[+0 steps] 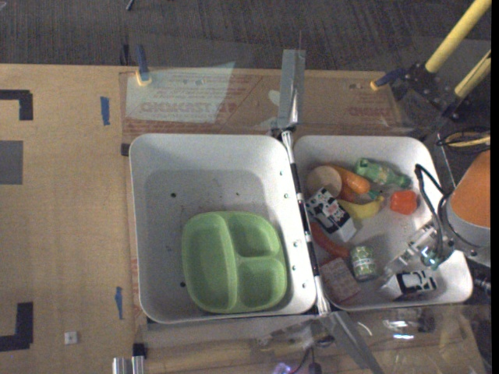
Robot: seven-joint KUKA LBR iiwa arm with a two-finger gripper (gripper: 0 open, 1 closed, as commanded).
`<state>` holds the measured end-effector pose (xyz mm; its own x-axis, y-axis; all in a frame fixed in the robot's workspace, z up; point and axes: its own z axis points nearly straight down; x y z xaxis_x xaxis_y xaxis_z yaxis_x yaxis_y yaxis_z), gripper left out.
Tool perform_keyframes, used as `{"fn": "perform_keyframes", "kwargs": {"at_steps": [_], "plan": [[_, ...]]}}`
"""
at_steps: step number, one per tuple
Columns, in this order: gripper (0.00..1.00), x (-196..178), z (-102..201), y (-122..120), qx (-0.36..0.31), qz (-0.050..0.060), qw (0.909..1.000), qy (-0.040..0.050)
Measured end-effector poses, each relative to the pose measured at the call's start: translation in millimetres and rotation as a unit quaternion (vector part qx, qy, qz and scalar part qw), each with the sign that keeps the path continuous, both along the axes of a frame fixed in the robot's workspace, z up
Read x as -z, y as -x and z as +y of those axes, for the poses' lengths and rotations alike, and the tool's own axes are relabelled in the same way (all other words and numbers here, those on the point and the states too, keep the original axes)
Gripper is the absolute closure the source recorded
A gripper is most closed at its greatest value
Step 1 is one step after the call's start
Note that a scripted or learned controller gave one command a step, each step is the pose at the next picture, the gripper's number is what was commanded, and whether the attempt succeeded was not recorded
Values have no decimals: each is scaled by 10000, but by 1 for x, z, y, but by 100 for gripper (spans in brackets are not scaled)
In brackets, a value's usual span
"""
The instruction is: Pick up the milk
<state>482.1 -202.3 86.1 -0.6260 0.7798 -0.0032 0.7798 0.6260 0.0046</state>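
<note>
Bench [62,209], cardboard-topped, carrying two shallow white bins side by side. Left bin [156,162]: holds one green divided plate [234,262], lying toward its near edge. Right bin [421,150]: holds the clutter and, reaching in over its right edge, the arm [475,201], grey with an orange band. Gripper [425,248]: hanging low near the right bin's near right corner, just above a small black-and-white item [415,283] at the near edge; whether the fingers stand apart or together cannot be told from this slant, and nothing is seen between them. Milk [329,213]: a small carton printed black and white, lying on its side close to the right bin's left wall, about midway along that wall, its long axis running on a diagonal from far-left to near-right. Beside it: a tan round item [323,179] and a carrot [352,181] on the far side, a banana [363,208] touching or just beside it on the right, a red strip [331,244] and a small jar [362,262] on the near side. Governing relation: the milk lies well apart from the gripper, across the bin toward the left wall and slightly farther back, so the reach would need to travel leftward and turn the fingers across the carton's diagonal.
</note>
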Motion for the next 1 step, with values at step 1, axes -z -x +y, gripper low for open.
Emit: {"fn": "perform_keyframes", "kwargs": {"at_steps": [1], "plan": [[0,-8,37,2,-267,37,9996,-10]]}}
